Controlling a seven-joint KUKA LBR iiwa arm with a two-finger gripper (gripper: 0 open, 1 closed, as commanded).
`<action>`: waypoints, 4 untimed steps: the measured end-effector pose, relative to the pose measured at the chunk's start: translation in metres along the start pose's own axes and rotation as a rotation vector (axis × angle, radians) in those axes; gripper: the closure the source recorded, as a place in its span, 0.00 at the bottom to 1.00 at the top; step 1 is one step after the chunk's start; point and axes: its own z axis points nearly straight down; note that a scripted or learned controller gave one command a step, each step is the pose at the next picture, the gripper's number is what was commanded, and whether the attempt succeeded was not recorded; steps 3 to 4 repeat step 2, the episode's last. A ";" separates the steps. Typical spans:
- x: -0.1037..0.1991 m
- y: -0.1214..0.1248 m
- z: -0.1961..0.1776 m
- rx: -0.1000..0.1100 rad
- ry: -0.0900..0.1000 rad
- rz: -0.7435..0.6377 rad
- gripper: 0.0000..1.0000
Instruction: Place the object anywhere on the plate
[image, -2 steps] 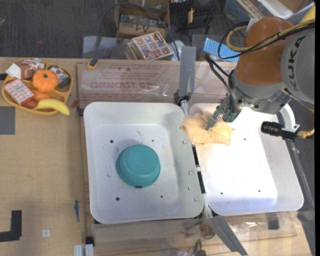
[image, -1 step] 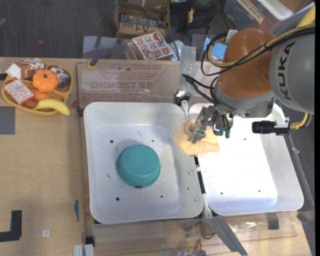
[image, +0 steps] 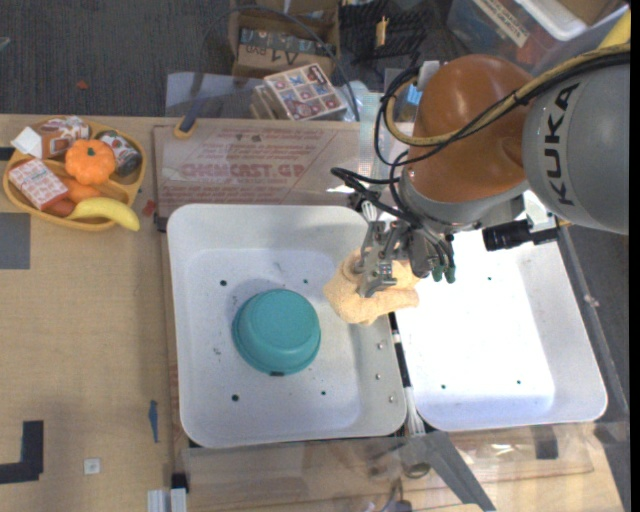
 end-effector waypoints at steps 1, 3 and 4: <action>0.019 0.048 0.000 0.000 0.002 -0.006 1.00; 0.019 0.047 -0.001 0.000 0.002 -0.006 0.00; 0.019 0.047 -0.001 0.000 0.002 -0.006 0.00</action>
